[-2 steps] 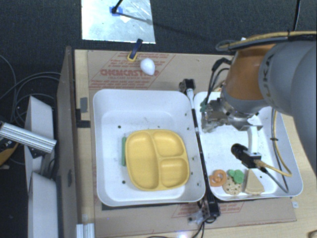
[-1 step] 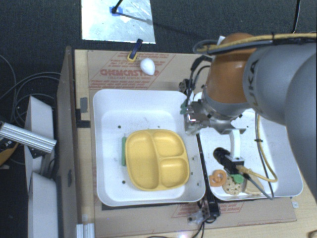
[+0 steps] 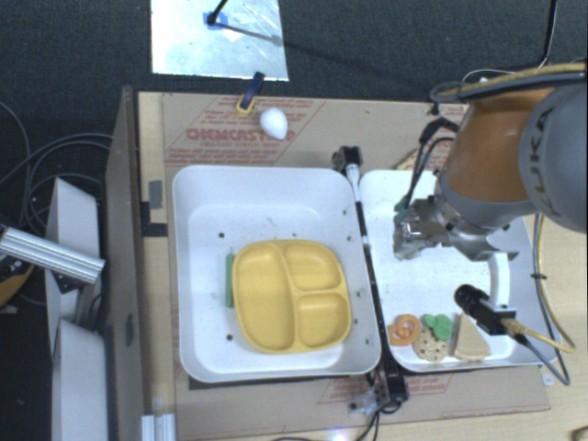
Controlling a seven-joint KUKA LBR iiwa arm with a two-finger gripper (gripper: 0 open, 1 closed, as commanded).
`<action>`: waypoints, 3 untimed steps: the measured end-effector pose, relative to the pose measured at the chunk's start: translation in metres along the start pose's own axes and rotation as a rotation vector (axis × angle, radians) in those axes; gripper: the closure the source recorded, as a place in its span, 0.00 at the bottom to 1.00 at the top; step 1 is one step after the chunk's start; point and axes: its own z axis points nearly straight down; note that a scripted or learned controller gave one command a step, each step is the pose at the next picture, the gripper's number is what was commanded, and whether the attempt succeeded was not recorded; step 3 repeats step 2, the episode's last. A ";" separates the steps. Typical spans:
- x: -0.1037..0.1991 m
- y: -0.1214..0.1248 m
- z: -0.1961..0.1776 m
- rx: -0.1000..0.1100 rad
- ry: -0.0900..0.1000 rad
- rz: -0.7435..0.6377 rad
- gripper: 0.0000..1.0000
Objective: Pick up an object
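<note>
Two bins (image 3: 276, 191); jaws (image 3: 411, 242) over the right one, grip state unclear.

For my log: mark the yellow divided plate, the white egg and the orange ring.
yellow divided plate (image 3: 292, 294), camera view, its centre ridge.
white egg (image 3: 274, 122), camera view, its middle.
orange ring (image 3: 403, 329), camera view, its band.

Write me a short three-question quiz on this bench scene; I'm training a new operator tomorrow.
1. True or false: the yellow plastic divided tray lies in the right white bin.
2. Which bin holds the orange ring-shaped toy? A) left B) right
3. Fill in: the white egg-shaped object lies on the ____ board, outside both bins.

Key: 1 false, it lies in the left white bin; 2 B; 3 cardboard.
</note>
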 end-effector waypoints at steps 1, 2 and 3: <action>0.074 0.072 0.006 -0.005 0.005 -0.015 1.00; 0.079 0.055 0.052 0.003 0.002 -0.007 1.00; 0.079 0.055 0.052 0.003 0.002 -0.007 1.00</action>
